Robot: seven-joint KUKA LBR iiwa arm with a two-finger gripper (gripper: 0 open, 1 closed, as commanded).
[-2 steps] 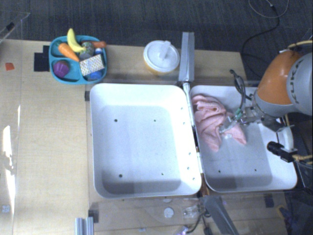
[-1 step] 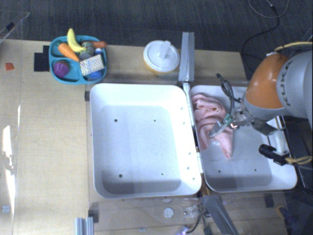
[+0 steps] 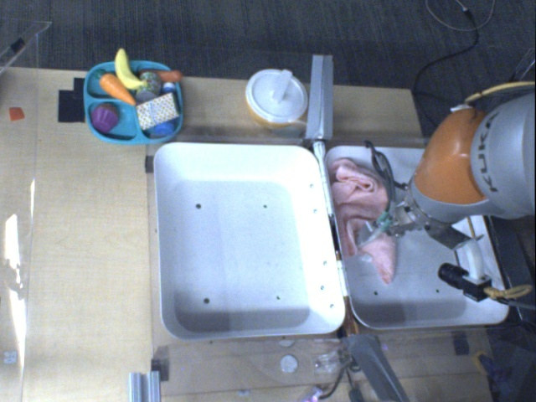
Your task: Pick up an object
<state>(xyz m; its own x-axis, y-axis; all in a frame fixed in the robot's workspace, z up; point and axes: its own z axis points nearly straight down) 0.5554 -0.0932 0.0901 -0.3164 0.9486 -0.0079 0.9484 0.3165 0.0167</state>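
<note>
A crumpled pink cloth (image 3: 360, 193) lies along the left side of the right white bin (image 3: 419, 304), with a narrower tail (image 3: 383, 258) trailing toward the front. My gripper (image 3: 382, 227) reaches in from the right and sits low over the middle of the cloth, right at its surface. The grey arm with its orange band (image 3: 452, 170) covers the right half of that bin. Whether any cloth is caught in the gripper cannot be made out from this angle.
The left white bin (image 3: 243, 241) stands beside the right one. Behind the bins are a blue tray of toy food (image 3: 134, 100), a white lidded cup (image 3: 277, 96) and a grey metal post (image 3: 319, 99). Bare bench lies to the left.
</note>
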